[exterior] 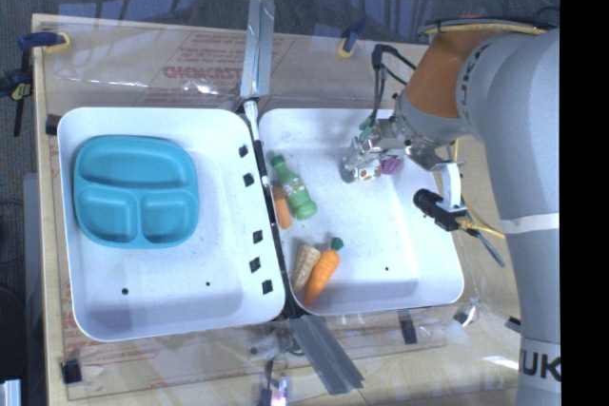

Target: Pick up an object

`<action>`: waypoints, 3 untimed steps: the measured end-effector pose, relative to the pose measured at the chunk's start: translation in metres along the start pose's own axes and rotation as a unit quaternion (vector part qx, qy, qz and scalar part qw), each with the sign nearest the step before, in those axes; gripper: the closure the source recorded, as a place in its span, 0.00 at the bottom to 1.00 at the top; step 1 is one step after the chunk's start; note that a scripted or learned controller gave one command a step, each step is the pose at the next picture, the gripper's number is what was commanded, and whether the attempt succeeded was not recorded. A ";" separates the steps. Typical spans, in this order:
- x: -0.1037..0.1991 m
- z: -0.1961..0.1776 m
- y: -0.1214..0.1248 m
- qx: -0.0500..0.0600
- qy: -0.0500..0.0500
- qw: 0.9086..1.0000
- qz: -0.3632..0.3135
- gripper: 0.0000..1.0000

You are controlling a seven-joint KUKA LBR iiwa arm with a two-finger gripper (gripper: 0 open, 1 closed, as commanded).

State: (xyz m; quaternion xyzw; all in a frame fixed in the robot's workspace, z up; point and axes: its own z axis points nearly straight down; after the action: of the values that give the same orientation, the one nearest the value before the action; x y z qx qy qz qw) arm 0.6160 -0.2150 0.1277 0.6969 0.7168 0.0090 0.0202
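My gripper point(363, 168) hangs low over the upper middle of the right bin point(419, 276). A small purple object point(390, 165) lies just to its right, partly hidden by the wrist. I cannot tell whether they touch. A green bottle point(295, 191) lies near the bin's left wall, with a small orange piece point(282, 208) beside it. Lower down, a carrot point(323, 268) with a green top lies next to a beige ridged piece point(304, 262).
The left bin point(162, 290) holds a blue divided tray point(135, 190) in its upper left. A ridge with black clips point(259, 237) separates the two bins. The grey arm point(509, 138) comes in from the right above the right bin's edge.
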 end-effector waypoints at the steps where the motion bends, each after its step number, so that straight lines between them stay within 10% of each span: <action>1: 0.001 0.001 0.000 0.000 0.001 1.000 -0.001 0.00; 2: 0.000 0.015 -0.001 0.003 -0.001 0.999 -0.042 0.00; 3: 0.000 0.000 0.003 -0.002 -0.002 0.999 -0.044 1.00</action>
State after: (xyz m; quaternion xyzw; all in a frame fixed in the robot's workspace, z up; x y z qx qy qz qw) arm 0.6190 -0.2152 0.1280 0.6644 0.7469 0.0080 0.0233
